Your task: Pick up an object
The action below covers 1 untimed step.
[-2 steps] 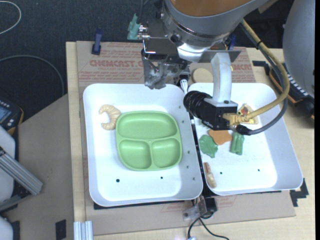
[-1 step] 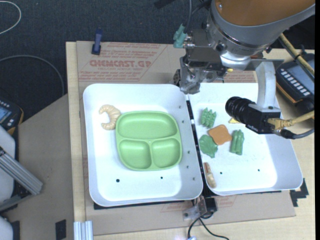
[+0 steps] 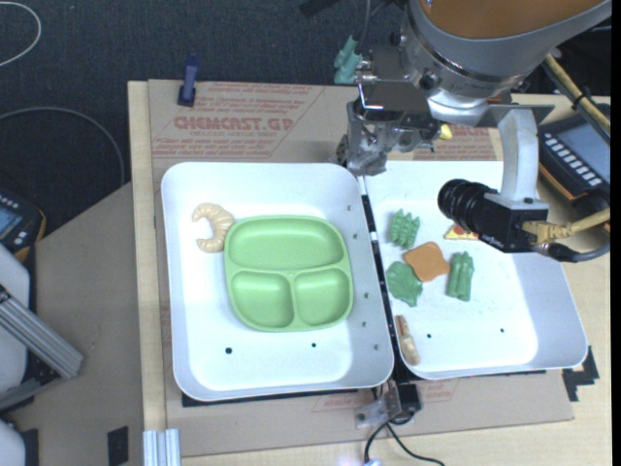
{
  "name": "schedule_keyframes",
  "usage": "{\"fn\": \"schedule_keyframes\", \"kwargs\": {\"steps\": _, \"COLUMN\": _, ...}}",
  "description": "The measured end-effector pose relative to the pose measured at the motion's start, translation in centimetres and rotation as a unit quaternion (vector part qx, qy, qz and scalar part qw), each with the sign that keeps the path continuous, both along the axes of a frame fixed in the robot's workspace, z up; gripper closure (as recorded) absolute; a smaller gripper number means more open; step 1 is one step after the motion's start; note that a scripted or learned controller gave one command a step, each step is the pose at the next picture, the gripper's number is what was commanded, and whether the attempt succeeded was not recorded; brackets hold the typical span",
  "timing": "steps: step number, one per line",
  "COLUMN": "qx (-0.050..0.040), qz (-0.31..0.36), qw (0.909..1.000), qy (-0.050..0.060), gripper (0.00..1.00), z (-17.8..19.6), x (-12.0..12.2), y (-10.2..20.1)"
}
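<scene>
Down at the near edge of the right white bin, a small tan bread-like piece lies against the wall between the two bins. A little farther back sit a dark green leafy toy, a flat orange piece and a green bumpy toy, all close together. Behind them is another green toy, and a bit of yellow and red peeks out from under a black round part on the arm.

Next door, the left white bin holds a light green plastic plate with three sections. Nothing lies in the sections. A cream curved toy shaped like a croissant touches the plate's far left corner.

Farther back, the hand hangs over the far end of the wall between the bins. I cannot tell if it is open or closed. Nothing can be seen in it.

Brown cardboard covers the worktop behind the bins, with a small blue clip at its far edge.
</scene>
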State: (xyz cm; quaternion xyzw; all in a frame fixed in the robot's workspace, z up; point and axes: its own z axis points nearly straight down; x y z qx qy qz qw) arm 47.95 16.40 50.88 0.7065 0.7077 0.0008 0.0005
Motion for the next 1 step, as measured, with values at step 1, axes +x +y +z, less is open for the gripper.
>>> {"fn": "schedule_keyframes", "kwargs": {"steps": 1, "qx": -0.0026, "qz": -0.003, "qw": 1.0000, "qy": 0.008, "gripper": 1.00, "z": -14.46, "x": -0.15, "y": -2.27}}
